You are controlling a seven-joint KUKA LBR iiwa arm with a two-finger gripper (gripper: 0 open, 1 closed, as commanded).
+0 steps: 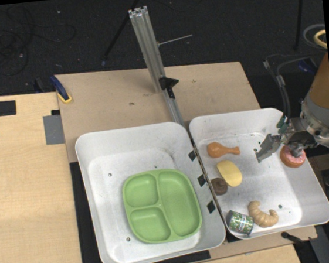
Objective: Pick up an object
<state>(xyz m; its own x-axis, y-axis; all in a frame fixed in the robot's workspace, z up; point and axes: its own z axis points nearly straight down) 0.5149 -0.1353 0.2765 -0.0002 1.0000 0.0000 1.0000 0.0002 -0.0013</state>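
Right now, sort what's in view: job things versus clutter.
Job:
tool
pink donut
orange drumstick
yellow piece
brown piece
croissant
green can

Lying about:
green divided plate
metal post

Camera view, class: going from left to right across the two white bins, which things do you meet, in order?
Green divided plate → brown round piece → yellow block → croissant-like pastry → end effector → pink-frosted donut.
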